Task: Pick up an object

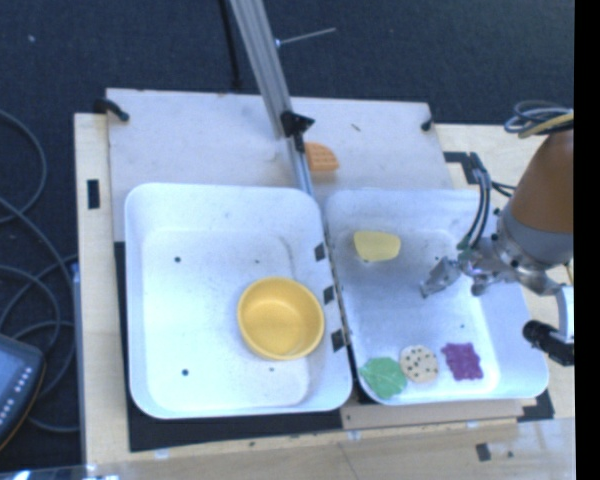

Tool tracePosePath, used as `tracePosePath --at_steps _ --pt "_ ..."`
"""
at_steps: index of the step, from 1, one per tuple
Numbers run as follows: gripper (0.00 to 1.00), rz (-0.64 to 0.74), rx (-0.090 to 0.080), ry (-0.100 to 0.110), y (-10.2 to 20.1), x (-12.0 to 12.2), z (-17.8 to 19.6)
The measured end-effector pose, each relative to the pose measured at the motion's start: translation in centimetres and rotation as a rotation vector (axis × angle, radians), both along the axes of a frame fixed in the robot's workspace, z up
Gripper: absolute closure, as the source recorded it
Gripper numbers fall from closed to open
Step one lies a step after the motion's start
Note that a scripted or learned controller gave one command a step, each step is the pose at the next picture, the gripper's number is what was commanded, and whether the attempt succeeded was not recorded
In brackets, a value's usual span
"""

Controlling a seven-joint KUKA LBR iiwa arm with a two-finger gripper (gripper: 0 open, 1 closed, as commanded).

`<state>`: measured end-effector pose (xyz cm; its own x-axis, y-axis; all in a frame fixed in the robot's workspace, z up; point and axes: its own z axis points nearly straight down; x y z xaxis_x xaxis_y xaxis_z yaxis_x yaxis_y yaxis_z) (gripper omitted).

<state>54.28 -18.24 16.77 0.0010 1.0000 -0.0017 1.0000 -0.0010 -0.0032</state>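
Over the right bin (500,363), near the middle of its floor, hangs the gripper (442,280) of the grey arm (540,203), which reaches in from the right with its orange band above the wrist. The jaws point left and slightly down toward the bin floor; at this slant and blur I cannot tell whether they are wide or narrow, and nothing shows between them.

Several small things lie in that right bin. A pale yellow soft piece (377,245) sits near the far left part of the bin, up and to the left of the gripper and apart from it. Along the near edge three things lie in a row: a green round piece (383,376) by the near left corner, a tan cookie with dark spots (418,364) just beside it, and a purple bunch-like piece (463,360) a little farther right.

The left bin (170,228) holds a yellow bowl (280,317), upright, near its right wall.

Behind the bins, on the pale board of the desk (200,133), an orange object (321,158) lies next to a slanted metal rail (265,63) that runs from the top of the view down to the gap between the bins. Dark cables (5,218) lie on the floor at the left, and a screen device (2,383) shows at the lower left.
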Motion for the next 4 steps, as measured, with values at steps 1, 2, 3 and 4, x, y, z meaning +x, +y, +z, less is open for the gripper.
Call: tracePosePath --at_steps 1,2,3,4 --pt "0.0 -0.001 0.002 0.002 0.6 -0.4 -6.1" --pt "1.0 -0.008 0.001 -0.007 0.4 -0.1 -4.6" --pt "1.0 -0.002 -0.001 -0.012 0.3 -0.5 1.6" --pt "1.0 0.005 -0.001 -0.011 0.6 -0.3 6.1"
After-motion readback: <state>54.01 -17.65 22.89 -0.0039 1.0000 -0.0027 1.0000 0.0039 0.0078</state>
